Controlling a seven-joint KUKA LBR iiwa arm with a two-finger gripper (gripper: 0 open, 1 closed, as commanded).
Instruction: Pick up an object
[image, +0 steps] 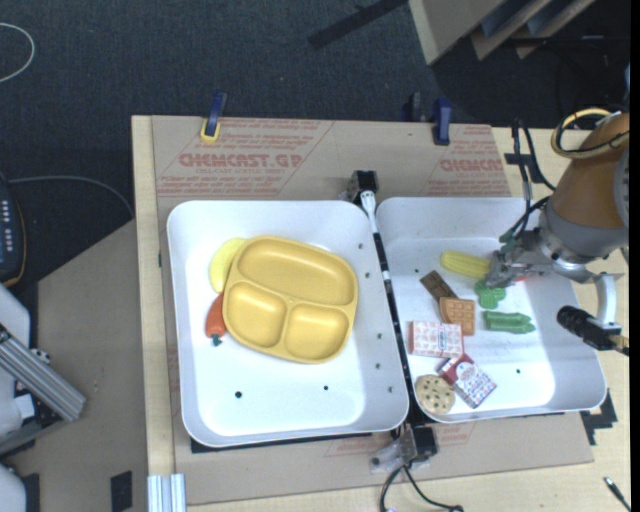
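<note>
Gripper (503, 268) tip blurred, overlapping corn (465, 265).

Arm (590, 200) cut by right edge; red toy (215, 318) half under yellow tray (290, 298).

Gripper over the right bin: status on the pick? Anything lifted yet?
Done: the gripper is down in the right bin, at the green round piece beside the corn. In hand: nothing visibly between the fingers; their state can't be read from here. Left: the grasp and lift. The green pod, cracker and cookie all lie flat on the bin floor.
</note>
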